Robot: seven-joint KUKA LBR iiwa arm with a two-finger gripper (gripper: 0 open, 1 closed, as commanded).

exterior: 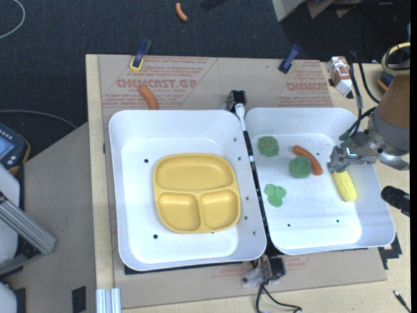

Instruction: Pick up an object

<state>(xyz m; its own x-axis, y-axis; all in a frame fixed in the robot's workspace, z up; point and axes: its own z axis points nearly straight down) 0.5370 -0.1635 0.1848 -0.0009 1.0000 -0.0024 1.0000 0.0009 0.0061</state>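
Camera view: yellow corn cob (345, 186)

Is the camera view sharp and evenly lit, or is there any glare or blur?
Camera view: light is soft and even, with faint shadows inside the right bin; the yellow tray shows a mild sheen, no harsh glare; the corn looks sharp, while the gripper looks slightly blurred.

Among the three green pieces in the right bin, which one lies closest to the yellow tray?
The light green piece, lowest in the view, beside the bin's left wall. The green one and the darker round one against the carrot lie farther off.
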